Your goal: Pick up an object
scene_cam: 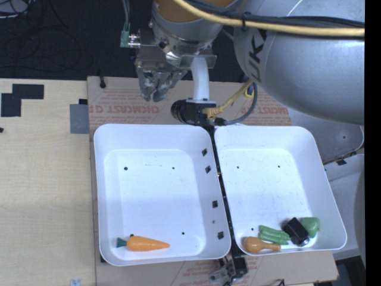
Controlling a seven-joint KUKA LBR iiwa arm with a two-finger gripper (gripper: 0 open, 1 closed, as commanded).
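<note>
Currently the pincer point(156, 89) hangs behind the left bin point(107, 159), gripping nothing, aperture indeterminate; carrot point(146, 243) lies at the front wall, unobstructed.

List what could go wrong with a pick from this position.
The carrot lies close to the left bin's near wall, so a finger may hit the rim. In the right bin, the green bean pod, black block and tan gourd-shaped toy crowd one corner; the gripper might nudge them instead of gripping one.
</note>
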